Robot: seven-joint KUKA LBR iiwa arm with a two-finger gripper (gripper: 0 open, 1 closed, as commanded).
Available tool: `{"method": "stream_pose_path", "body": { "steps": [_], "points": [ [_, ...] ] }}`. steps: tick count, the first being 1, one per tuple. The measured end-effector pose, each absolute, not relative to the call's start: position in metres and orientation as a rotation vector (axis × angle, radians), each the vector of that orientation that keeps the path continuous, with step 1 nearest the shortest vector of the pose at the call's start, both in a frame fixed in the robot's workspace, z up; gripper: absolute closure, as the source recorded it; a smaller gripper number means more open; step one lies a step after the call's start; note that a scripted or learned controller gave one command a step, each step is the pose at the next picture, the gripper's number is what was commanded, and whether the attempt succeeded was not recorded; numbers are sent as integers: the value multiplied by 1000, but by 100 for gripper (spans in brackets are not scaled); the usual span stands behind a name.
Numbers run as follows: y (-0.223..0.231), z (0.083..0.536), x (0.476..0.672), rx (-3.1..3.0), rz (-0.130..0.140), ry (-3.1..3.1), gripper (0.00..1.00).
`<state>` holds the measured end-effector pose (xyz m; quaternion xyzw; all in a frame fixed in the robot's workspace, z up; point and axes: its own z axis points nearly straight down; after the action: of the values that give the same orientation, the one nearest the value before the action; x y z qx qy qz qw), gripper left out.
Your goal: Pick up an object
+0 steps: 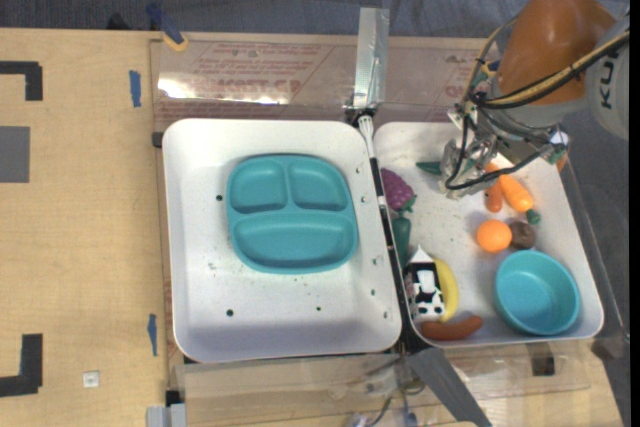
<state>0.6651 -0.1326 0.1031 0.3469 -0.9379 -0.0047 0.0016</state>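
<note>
The claw (466,165) hung low over the upper part of the right bin (580,215); whether it was open or closed could not be told. A carrot (516,192) lay just beside it, with an orange (493,236) and a teal bowl (538,291) below. Purple grapes (398,189) sat near the divider. The left bin (190,215) held a teal divided plate (291,213).

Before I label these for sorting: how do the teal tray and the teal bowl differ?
The tray lies in the left bin, the bowl in the right bin. The tray is a flat rounded rectangle split into three compartments; the bowl is round, deeper and undivided. The tray looks larger than the bowl. Both are teal and sit upright.
</note>
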Motion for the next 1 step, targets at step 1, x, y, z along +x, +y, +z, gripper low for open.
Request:
{"method": "stream_pose_path", "body": {
  "steps": [1],
  "points": [
    [-95, 89, 670, 1077, 2, -2962, 100]
  ]
}}
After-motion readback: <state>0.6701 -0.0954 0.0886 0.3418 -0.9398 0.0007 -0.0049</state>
